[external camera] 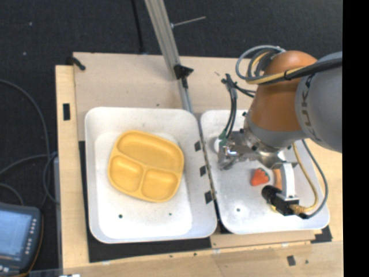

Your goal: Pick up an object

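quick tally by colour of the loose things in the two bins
yellow: 1, the divided plate in the left bin
orange-red: 1, a small object in the right bin, partly under the arm
total: 2

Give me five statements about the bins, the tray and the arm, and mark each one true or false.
1. The yellow tray lies in the left bin. True.
2. The tray has three compartments. True.
3. An orange object lies in the left bin. False: it lies in the right bin.
4. The arm hangs over the left bin. False: it is over the right bin.
5. The tray holds food. False: its compartments look bare.
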